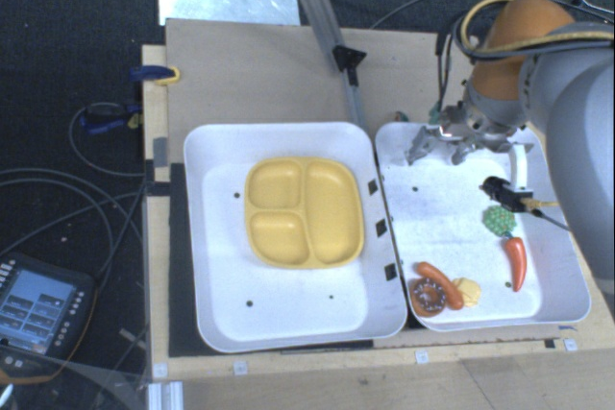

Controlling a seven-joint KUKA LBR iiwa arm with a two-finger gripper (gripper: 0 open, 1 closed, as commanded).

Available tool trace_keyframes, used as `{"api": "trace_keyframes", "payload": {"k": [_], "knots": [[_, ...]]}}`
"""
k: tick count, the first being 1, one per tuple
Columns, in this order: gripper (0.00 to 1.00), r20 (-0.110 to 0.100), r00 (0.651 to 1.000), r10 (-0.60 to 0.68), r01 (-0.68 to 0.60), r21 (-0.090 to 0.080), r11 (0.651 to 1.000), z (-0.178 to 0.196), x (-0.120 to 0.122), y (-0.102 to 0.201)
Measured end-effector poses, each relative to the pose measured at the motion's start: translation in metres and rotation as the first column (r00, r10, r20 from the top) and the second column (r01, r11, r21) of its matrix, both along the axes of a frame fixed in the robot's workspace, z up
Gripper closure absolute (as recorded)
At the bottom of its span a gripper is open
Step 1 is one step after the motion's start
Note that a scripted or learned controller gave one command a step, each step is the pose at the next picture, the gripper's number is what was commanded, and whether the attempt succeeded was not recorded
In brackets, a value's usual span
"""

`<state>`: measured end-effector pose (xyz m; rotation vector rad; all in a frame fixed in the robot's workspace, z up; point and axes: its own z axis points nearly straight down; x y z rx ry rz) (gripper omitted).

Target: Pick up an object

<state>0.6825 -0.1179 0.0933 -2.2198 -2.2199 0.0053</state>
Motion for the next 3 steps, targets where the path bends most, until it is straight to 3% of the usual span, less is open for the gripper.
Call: {"api": "trace_keyframes", "payload": {"k": [1, 2, 3], "knots": [[0.00, 0.005, 1.000, 0.001, -0.001, -0.001, 1.000, -0.002, 0.001, 0.000], [1.00, 0.009, 1.000, 0.002, -0.002, -0.002, 1.000, 0.011, 0.002, 0.000], [1.00, 0.011, 1.000, 0.000, 0.000, 0.000, 1.000, 0.056, 0.006, -0.004]]}}
